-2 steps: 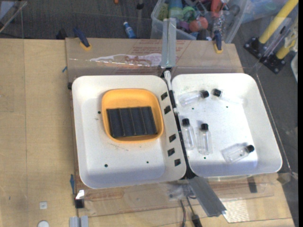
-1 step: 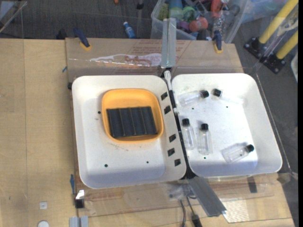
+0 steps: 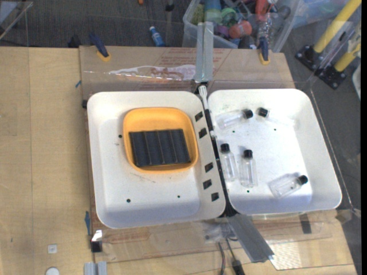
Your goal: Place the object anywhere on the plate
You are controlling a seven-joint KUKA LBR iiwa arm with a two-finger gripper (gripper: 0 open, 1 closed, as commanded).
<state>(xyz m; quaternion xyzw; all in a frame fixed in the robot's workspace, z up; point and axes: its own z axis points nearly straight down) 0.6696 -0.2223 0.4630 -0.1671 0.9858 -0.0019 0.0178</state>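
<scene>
Orange plate [image 3: 133, 119] sits in the left bin [image 3: 109, 193], and a black ribbed block [image 3: 159, 148] lies flat right in the middle of it, well inside the rim. If that block is the object, I'd say the job is pretty much done: it's resting on the plate with nothing touching it.

Moving right, the other bin [image 3: 298, 105] has a scatter of clear vials with black caps. One vial [image 3: 228, 120] lies near the top, two [image 3: 228, 162] lie side by side in the middle, and a fatter one [image 3: 285, 184] is near the lower right corner. There's also a small black bit [image 3: 262, 112] up top, maybe a loose cap. If the object is meant to be one of those vials, nothing has started yet, since they're all well apart from the plate.

As for the gripper, I can't tell whether it's spread or closed.
</scene>
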